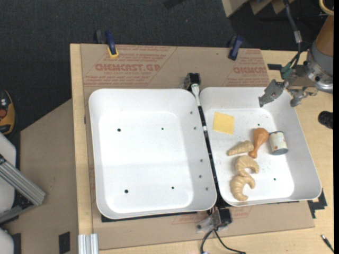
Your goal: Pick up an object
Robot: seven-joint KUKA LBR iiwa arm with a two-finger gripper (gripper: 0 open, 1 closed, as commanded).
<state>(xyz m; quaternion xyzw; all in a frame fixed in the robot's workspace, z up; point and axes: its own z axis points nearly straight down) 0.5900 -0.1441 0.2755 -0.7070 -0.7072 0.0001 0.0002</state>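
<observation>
The right bin point(302, 168) holds a flat yellow square point(223, 123), an orange-brown drumstick point(258, 139), a small grey can point(277, 143) lying on its side, and three tan croissant-shaped pieces: one point(240, 148) touching the drumstick, one point(247, 165) below it and one point(241, 187) nearest the front. My gripper point(282, 96) hovers over the bin's far right corner, above and behind the can. It is open, its two fingers point(268, 94) spread apart with nothing between them.
The left bin point(106, 194) lies beside the right one, their rims meeting along a black hinge strip point(204, 136). Both rest on a brown board point(132, 65) held by two blue clamps point(110, 42). Cables hang at the top right.
</observation>
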